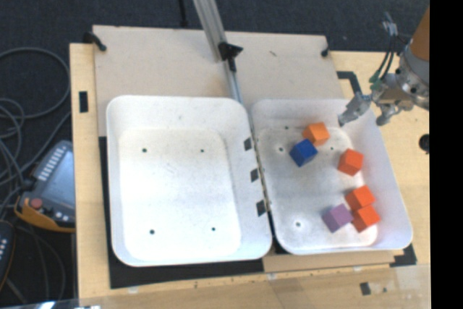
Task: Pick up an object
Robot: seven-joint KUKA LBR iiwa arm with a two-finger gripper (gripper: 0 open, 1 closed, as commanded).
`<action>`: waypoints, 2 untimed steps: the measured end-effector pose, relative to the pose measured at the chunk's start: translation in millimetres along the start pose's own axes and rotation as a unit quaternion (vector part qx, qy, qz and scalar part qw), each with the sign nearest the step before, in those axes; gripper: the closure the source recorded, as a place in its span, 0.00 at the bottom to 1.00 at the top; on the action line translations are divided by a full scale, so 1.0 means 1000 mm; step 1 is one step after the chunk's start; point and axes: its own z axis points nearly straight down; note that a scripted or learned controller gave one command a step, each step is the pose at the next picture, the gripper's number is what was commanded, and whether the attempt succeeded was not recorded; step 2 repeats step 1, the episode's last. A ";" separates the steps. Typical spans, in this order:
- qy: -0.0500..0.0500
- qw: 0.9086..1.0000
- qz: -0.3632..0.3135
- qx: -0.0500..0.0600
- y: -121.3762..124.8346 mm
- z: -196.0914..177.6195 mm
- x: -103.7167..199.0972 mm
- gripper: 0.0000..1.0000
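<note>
In the camera view the pincer [367, 111] hangs over the far right rim of the right bin [286, 242], and I judge it is placed there because all the loose objects lie in this bin, so the arm only has to come down a little to reach one. Its two fingers look spread apart, one pale finger [352, 112] pointing toward the bin and the other more to the right, and nothing sits between them, so the pincer is holding no object. The nearest object is a small orange block [316, 132], just beside the pincer on the side toward the left bin and a little nearer to the camera; touching it or almost touching, further in the same direction, is a blue cube [303, 153]. An orange-red cube [351, 161] stands alone directly on the near side of the pincer, and this free position would make it, in my opinion, an easy candidate for a grasp. Well apart from the pincer, at the near corner of the bin, a purple cube [336, 217] and two more orange cubes [363, 208] are pressed together, which could hinder the fingers. The left bin [116, 155] lies far from the pincer on the tabletop [166, 54]. The task seems to be at its start.
</note>
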 end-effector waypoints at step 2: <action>0.001 1.000 0.002 0.000 0.049 0.145 0.006 0.00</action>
